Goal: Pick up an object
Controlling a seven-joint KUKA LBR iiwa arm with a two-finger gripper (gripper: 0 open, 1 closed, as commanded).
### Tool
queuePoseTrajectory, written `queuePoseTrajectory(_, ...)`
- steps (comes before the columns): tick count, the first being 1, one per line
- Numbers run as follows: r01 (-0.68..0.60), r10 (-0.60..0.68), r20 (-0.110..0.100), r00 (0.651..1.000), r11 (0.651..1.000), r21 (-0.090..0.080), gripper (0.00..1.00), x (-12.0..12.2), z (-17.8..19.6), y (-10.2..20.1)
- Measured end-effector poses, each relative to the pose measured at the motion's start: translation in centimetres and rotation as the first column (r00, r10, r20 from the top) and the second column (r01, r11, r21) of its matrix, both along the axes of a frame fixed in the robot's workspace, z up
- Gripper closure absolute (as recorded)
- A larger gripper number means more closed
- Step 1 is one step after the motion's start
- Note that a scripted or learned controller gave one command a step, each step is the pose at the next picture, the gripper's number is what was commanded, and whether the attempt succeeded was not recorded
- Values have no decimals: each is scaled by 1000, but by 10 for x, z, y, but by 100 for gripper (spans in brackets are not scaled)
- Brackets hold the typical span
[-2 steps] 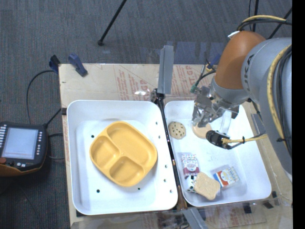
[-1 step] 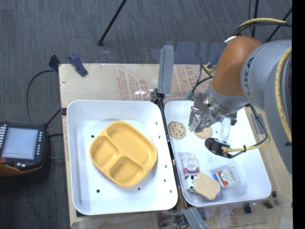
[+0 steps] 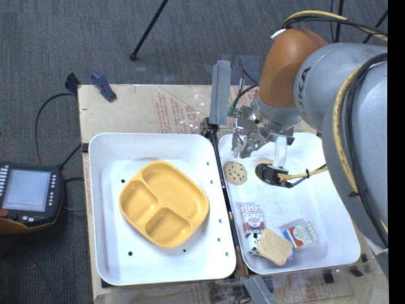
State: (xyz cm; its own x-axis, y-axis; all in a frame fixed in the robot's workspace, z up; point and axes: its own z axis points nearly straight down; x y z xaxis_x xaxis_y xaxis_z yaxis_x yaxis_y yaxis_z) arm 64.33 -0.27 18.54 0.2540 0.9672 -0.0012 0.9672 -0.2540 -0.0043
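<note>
Camera view showed the hand [image 3: 245,145] low over the far left corner of the right bin [image 3: 332,195], its fingers [image 3: 238,145] apart with nothing between them, so open and empty. Just below it in the picture, toward the near side and a little to the left, lay a cookie [image 3: 235,172], the closest thing to the hand by a wide margin and so, I judged, the likeliest pick. The hand and the cookie were near but not touching; whether the fingers stood above it or beside it at floor height could not be told from this slant.

The cookie was round, pale tan with dark specks, and lay flat on the white floor — no long axis, so any turn of the wrist would have served. What mattered more was the bin's left wall, which ran just beside the cookie and left little room for a finger on that side.

Farther toward the near edge lay a red-and-white packet [image 3: 252,217], a tan bread slice [image 3: 275,247] and a small carton [image 3: 300,233], well apart from the hand. The left bin [image 3: 111,249] held a yellow divided plate [image 3: 164,202] — both bins sat on the table [image 3: 145,106].
</note>
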Motion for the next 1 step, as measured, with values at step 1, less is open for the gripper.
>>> queuePoseTrajectory(1,212,-212,-1,977,977,-1,100,-21,1,5)
